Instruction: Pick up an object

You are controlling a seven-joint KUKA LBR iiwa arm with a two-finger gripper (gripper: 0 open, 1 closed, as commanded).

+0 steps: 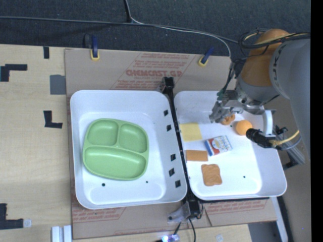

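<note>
My gripper (pixel 222 113) hangs low over the back of the right bin (pixel 262 183). A small orange piece (pixel 230 119) lies right at its tip; whether it is gripped is unclear. An orange ball (pixel 242 127) rests just to the right of it. Further forward in the same bin lie a pale yellow square slice (pixel 191 132), a white, red and blue packet (pixel 218 144), a flat brown rectangle (pixel 197 156) and a toast-coloured piece (pixel 211 174).
The left bin (pixel 86 102) holds a green divided plate (pixel 116 147). A black divider (pixel 174 130) runs between the two bins. The arm's grey body and orange band (pixel 260 64) fill the upper right. A black cable (pixel 151 24) crosses the dark backdrop.
</note>
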